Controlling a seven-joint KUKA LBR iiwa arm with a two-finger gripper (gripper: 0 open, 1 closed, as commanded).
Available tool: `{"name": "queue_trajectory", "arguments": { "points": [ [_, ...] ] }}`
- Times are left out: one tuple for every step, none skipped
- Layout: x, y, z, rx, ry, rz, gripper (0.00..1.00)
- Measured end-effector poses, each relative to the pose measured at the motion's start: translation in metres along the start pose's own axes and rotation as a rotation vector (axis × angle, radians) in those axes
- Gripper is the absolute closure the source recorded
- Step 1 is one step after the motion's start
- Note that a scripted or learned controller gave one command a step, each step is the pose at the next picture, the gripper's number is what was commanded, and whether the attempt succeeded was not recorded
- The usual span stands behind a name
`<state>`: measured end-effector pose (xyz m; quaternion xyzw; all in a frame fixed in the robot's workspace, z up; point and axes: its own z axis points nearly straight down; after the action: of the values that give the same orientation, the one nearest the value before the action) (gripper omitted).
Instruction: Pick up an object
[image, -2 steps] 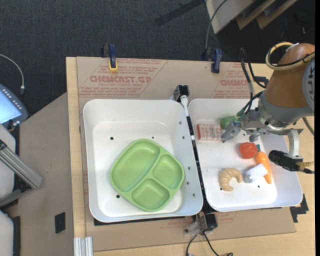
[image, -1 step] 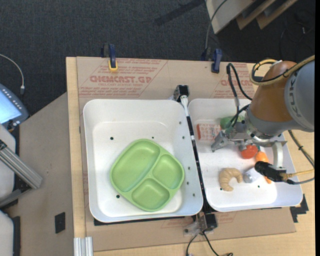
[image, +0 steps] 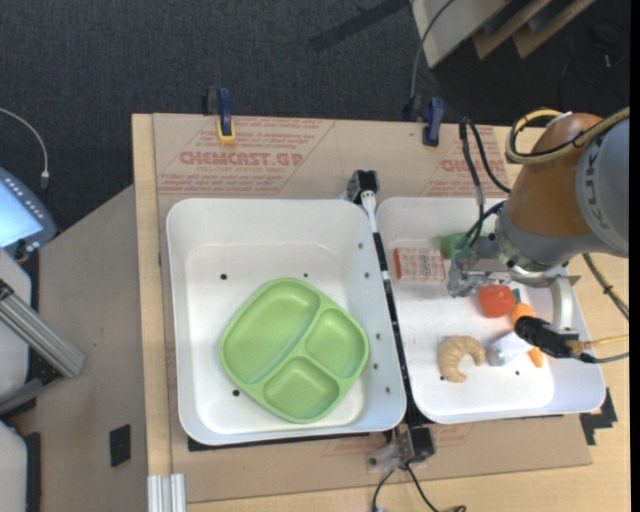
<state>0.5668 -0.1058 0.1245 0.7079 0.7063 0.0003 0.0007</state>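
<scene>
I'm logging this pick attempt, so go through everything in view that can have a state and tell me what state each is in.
Green divided plate: flat in the left bin, compartments bare.
Croissant: lying loose in the right bin.
Red-and-white packet: lying flat.
Orange-red ball: on the bin floor, beside the gripper.
Green item: partly hidden by the arm.

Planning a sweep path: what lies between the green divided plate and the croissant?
In the camera view, the bins' adjoining white rims separate the green plate from the croissant; otherwise bare bin floor.
</scene>
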Motion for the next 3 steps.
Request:
{"name": "queue_trajectory", "arguments": {
  "points": [
    [-0.001, -0.004, -0.044, -0.002, -0.001, -0.001, 1.00],
    [-0.012, -0.004, -0.094, -0.005, -0.001, -0.001, 1.00],
    [-0.011, -0.002, -0.137, -0.006, -0.001, -0.003, 1.00]
  ]
}}
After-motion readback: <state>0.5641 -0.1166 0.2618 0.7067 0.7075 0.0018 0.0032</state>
